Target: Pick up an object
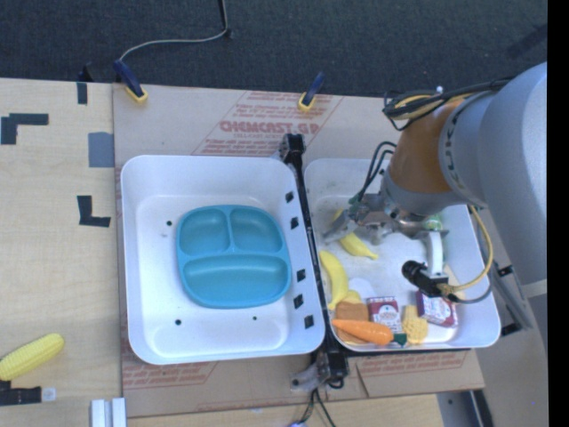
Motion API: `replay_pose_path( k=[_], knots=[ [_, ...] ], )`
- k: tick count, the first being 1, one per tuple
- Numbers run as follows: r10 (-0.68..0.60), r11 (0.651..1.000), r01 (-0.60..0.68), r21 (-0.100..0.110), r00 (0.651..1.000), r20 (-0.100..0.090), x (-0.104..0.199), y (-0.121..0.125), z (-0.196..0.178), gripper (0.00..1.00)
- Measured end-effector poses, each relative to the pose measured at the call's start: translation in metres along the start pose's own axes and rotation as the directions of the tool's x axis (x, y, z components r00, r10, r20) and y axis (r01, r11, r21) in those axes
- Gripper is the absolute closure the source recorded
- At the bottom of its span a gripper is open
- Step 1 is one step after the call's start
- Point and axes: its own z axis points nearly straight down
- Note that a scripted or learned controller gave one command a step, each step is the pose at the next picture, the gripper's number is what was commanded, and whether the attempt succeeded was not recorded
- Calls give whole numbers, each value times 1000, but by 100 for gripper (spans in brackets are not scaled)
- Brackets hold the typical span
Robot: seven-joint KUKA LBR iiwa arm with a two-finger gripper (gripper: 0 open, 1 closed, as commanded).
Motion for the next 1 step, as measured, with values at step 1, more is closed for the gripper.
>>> replay_pose_path(
  k=[1],
  knots=[
    [0,1000,0,-2,1000,2,0,0,-10,100]
  ],
)
